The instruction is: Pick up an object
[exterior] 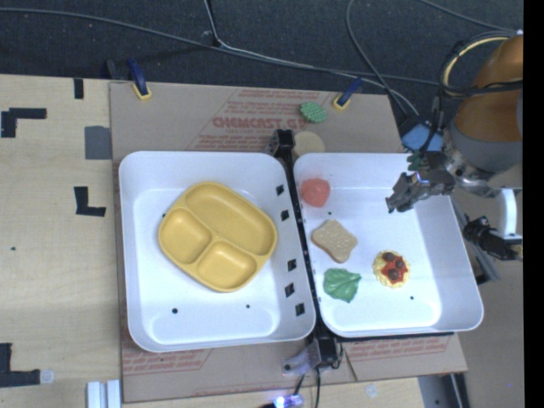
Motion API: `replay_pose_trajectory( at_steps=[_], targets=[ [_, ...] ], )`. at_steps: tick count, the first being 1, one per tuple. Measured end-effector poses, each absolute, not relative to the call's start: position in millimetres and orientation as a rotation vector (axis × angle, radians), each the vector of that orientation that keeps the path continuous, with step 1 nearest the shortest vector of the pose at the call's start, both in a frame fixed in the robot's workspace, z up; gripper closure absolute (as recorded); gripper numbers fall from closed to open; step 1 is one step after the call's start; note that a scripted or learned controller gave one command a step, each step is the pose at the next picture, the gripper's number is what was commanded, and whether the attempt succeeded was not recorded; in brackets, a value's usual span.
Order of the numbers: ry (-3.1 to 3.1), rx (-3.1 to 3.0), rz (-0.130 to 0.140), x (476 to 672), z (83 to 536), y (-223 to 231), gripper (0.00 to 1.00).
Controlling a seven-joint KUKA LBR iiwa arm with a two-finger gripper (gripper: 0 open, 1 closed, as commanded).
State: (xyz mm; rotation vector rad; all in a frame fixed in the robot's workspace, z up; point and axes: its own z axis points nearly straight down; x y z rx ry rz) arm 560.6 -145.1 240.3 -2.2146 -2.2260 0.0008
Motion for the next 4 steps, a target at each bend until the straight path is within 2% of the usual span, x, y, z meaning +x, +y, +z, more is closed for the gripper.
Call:
replay_pose_trajectory(
  at_steps=[1, 4],
  targets=[
    [-2.227, -2.214, 0.0, 573.5, 237, -96, 1.0],
    [-2.228, -2.213, 0.002, 583.6, 224, 73, 1.0]
  ],
)
